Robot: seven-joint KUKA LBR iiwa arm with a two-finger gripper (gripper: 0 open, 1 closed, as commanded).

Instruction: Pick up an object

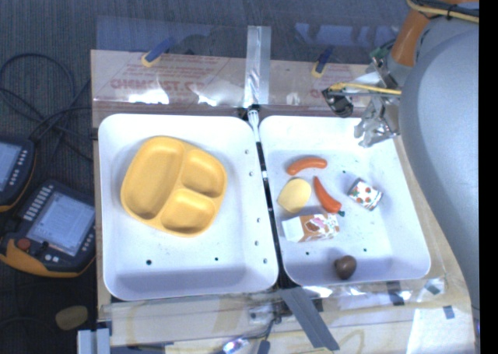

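The gripper [372,131] hangs over the far right corner of the right bin [412,263], its metal fingers [366,133] pointing down with a narrow gap between them and nothing caught in that gap. So the pick looks to be at its very start: an approach, with no object chosen by contact yet.

And there is plenty to choose from. Nearest the gripper lies a small red-and-white patterned packet [364,194], tilted, on bare bin floor and apart from the rest. Toward the middle sit two orange-red sausage shapes, the upper sausage [307,164] lying almost level, the lower sausage [327,194] slanting down to the right. Just beside the lower one is a pale yellow rounded piece [294,194], and right under that a flat white wrapper [311,227] with a reddish print, the two seemingly touching. A dark brown ball [345,267] rests alone near the front wall.

Judging from this, the next move calls for travelling toward the front, lining up over one item and descending. The packet looks the easiest bet: close, isolated, with edges to grip. The clustered pieces risk a nudge or a double catch. The left bin [117,267] carries a yellow divided tray [173,184].
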